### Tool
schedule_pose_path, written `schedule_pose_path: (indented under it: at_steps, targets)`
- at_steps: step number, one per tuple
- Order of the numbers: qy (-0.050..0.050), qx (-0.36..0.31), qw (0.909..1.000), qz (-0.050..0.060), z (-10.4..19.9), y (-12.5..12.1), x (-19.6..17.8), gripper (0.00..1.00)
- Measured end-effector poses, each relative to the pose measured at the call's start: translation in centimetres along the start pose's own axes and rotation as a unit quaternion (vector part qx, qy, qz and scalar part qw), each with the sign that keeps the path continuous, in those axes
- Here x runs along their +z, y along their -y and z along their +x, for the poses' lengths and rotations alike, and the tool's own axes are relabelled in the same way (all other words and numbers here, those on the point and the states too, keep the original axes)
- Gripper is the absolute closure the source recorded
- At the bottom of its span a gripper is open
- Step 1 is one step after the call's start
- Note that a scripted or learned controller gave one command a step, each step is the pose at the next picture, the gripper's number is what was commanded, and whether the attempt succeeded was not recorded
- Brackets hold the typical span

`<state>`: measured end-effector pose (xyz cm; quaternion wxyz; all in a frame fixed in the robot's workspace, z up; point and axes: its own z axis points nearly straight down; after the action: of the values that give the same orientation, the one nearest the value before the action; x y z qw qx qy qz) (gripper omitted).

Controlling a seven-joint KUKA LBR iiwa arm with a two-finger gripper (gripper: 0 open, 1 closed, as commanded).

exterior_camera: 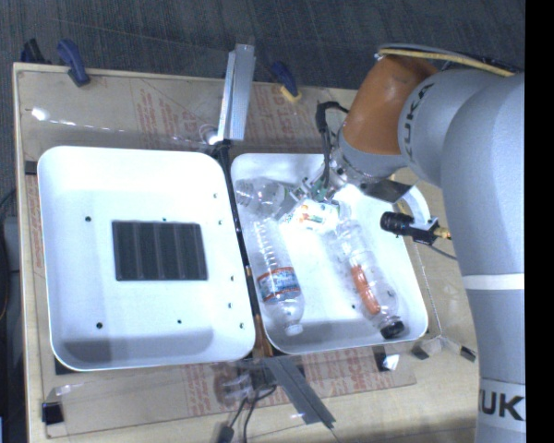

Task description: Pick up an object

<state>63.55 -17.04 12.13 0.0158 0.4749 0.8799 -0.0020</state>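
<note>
Lying in the right bin [415, 314], a clear bottle with a blue label [279, 282] sits at its left side and a bottle with an orange label [362, 280] further right. The gripper [319, 195] hangs at the bin's far end, above both bottles, among crumpled clear plastic [258, 195].

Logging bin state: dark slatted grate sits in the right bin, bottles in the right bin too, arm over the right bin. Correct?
Not quite. In the camera view the dark grate is in the left bin. The clear bottles are in the right bin, with the arm over it.
</note>
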Motion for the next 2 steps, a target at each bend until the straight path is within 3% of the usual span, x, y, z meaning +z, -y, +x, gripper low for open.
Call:
schedule_pose_path:
  at_steps: [1, 2]
  targets:
    - [-0.014, -0.035, 0.9993, 0.005, 5.1, -2.8, -7.3, 0.00]
    - [-0.012, 0.031, 0.9995, 0.002, 2.9, -3.0, 0.4, 0.00]
